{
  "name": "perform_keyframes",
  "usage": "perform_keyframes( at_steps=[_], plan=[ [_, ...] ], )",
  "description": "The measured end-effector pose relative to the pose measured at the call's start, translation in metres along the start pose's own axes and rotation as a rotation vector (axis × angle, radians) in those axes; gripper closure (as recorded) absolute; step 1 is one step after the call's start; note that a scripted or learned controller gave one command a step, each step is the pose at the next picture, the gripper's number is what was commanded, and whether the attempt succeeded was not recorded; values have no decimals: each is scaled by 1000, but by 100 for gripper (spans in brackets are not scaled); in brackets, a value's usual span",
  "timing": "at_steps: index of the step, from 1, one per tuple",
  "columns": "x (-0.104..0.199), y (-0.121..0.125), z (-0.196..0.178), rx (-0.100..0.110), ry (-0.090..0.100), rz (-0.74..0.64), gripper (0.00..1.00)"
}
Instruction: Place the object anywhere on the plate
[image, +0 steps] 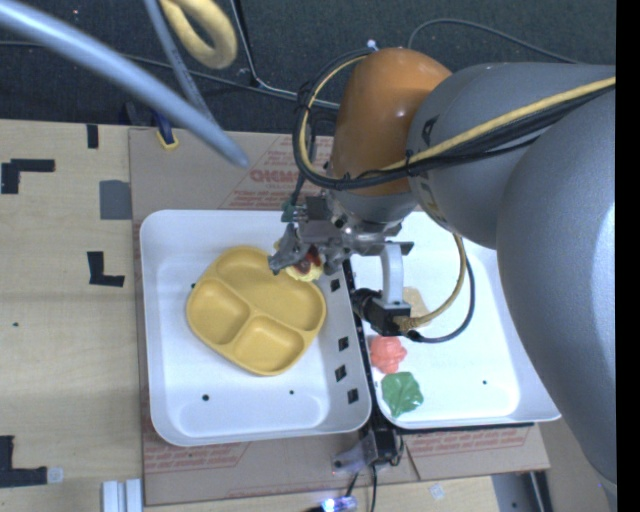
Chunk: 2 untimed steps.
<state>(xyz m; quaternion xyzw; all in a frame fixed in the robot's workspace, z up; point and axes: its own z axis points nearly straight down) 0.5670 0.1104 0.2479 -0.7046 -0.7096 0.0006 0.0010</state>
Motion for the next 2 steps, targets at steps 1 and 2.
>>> perform_keyframes(
  at_steps=[1,2],
  plan=[
    [45,-9,19,3,-1,2,100],
    [43,-8,18,1,-2,4,0]
  ],
)
